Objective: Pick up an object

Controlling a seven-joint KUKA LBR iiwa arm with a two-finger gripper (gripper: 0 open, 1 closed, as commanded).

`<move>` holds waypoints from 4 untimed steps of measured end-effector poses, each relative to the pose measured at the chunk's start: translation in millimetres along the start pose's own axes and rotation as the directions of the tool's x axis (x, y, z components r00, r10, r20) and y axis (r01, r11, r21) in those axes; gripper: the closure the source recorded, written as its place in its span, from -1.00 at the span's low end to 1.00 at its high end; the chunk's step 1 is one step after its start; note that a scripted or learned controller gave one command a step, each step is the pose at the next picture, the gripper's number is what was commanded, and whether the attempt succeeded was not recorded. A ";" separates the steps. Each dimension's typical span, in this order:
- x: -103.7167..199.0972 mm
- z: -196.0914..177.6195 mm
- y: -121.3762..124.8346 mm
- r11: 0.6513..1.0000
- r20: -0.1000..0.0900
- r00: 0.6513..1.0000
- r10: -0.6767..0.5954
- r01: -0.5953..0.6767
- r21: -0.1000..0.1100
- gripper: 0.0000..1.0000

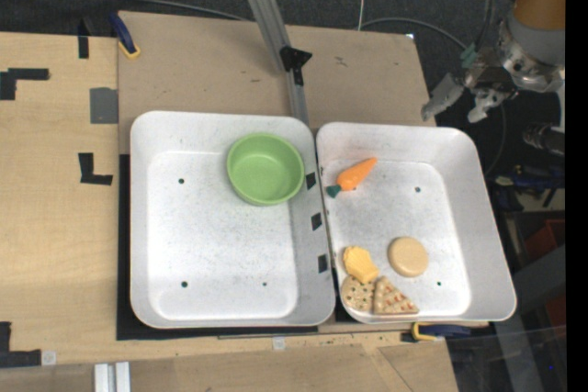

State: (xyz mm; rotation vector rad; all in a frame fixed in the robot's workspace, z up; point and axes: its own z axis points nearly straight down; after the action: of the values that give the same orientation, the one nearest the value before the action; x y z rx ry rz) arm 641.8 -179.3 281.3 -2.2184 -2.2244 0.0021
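— Where does the camera sit?
— Fixed above the desk [55,197], looking down at a slant, far enough to take in both white bins [220,308] whole.

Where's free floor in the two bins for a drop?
Left bin: everything below the green bowl is bare. Right bin: middle and right side free, between the carrot and the round biscuit. Crowded: its near-left corner, where the yellow piece, cracker and wedge cluster.
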 end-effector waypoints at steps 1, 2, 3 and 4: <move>-0.2 0.0 -0.1 1.000 0.000 1.000 0.000 0.000 0.000 -1.00; -1.3 43.8 1.8 1.000 0.000 1.000 0.001 -0.001 0.004 -1.00; -2.4 107.6 5.2 1.000 -0.001 1.000 0.001 -0.001 0.007 -1.00; 8.1 166.7 2.6 1.000 -0.002 1.000 0.001 -0.001 0.007 -1.00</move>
State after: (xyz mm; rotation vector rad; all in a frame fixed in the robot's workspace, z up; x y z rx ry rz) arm 644.2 -171.3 114.5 -2.2148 -2.2194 0.0075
